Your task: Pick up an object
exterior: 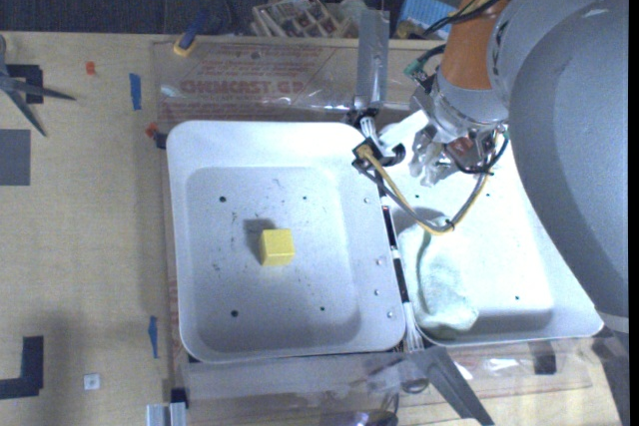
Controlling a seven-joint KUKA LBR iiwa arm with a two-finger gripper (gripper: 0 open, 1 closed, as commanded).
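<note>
So the pick hasn't really happened as far as I can see. The yellow block (278,246) is sitting on the floor of the left bin (200,150), roughly in the middle, all by itself and untouched. The gripper (436,158) is way over on the other side, hanging above the far end of the right bin (574,319), well apart from the block. Nothing yellow up there, so I'd say the whole job is left: swing over the left bin, come down, close on the block, lift.

Whether the gripper is apart or together, I honestly can't tell. That end of the arm is a jumble of shiny metal and cables (429,214), with a yellow cable looping down in front of it.

Other hard bits: the big grey arm (574,105) covers the right side of the right bin. There's a pale lump (444,299) at that bin's near left corner, maybe something soft, too washed out to name against the white.
</note>
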